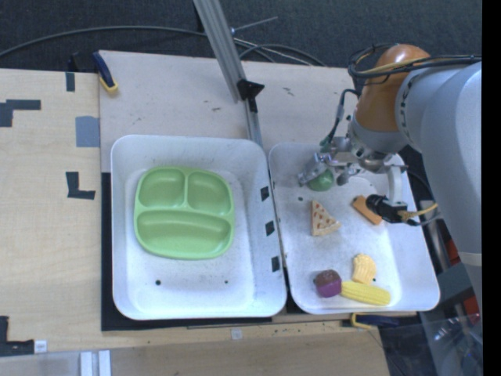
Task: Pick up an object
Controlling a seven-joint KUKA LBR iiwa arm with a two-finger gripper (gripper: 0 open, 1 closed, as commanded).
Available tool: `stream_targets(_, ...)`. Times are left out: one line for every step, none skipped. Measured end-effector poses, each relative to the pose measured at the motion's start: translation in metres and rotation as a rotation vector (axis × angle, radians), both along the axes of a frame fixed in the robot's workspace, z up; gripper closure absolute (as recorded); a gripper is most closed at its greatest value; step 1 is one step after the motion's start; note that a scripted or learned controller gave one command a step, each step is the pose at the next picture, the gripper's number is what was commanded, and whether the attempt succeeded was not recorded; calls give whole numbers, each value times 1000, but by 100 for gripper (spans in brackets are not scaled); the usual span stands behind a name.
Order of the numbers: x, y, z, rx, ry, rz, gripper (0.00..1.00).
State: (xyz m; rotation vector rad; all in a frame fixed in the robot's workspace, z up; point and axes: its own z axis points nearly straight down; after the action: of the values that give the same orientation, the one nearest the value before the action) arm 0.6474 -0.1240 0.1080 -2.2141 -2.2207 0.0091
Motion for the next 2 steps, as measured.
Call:
stream_targets(0, 1, -21, -2, -6, 0, 0)
stream_targets(0, 2, -10, -1, -6, 1, 100)
